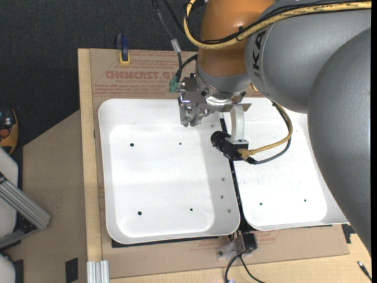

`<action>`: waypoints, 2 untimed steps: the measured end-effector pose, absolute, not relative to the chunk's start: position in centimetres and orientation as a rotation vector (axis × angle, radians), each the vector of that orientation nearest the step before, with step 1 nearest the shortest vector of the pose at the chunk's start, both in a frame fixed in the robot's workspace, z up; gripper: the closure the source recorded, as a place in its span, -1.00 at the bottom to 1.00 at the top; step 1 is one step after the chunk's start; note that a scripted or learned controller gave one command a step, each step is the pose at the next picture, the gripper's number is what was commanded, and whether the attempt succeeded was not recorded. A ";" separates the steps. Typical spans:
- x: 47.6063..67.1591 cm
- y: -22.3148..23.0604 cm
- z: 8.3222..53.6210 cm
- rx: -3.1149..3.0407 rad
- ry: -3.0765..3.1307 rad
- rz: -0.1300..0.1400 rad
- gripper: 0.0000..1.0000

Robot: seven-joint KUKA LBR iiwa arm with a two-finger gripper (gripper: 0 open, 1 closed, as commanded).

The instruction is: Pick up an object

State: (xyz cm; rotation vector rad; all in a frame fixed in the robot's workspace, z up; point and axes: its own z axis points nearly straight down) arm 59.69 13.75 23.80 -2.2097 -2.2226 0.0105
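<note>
My gripper (191, 115) hangs low over the far right corner of the left white bin (118, 175), close to its back wall. Above it are the grey wrist and the orange band (232, 16). The left bin's floor has a few small black dots on it. The arm's bulk hides the far and right parts of the right white bin (283, 211). What lies beneath the gripper is hidden by the gripper itself.
A black connector on a yellow cable (227, 144) dangles over the ridge between the bins. The bins rest on a brown board (141, 72) with red lettering and a blue clamp (123, 43) at its back edge. An aluminium rail (23, 204) lies at the left.
</note>
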 end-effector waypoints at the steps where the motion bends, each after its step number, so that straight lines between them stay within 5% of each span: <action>1: 61.5 9.7 31.3 -2.230 -2.222 -0.009 1.00; 2: 59.1 7.7 32.8 -2.223 -2.219 0.001 1.00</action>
